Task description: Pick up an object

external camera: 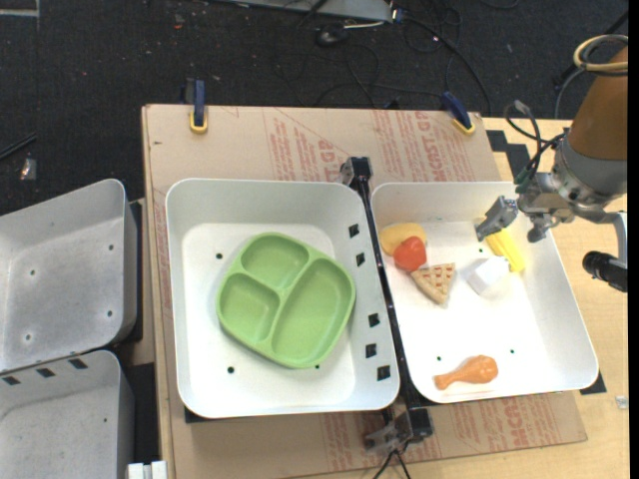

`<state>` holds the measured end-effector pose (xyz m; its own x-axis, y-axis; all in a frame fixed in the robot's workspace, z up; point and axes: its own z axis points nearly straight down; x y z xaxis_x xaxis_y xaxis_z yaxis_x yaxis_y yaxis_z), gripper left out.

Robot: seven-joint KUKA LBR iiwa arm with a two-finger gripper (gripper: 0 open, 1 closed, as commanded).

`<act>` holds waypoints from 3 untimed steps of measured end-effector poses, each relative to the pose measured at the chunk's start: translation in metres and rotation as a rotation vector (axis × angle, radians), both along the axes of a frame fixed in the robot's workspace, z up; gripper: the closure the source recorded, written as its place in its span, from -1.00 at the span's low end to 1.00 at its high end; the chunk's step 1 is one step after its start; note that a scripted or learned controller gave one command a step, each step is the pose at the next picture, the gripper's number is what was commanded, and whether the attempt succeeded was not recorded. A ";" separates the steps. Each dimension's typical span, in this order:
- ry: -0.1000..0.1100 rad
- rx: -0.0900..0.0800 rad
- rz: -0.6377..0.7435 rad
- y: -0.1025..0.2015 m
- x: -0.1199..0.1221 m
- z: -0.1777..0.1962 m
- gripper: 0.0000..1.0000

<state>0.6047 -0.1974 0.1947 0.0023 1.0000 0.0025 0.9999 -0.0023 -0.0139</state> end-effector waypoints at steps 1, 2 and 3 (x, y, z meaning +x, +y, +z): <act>-0.014 -0.003 0.004 0.001 0.003 0.009 -1.00; -0.009 -0.001 0.003 0.006 0.003 -0.055 -1.00; -0.012 -0.002 0.002 0.006 0.002 -0.105 -1.00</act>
<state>0.6072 -0.1909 0.0897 0.0001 1.0000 0.0002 1.0000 -0.0001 -0.0020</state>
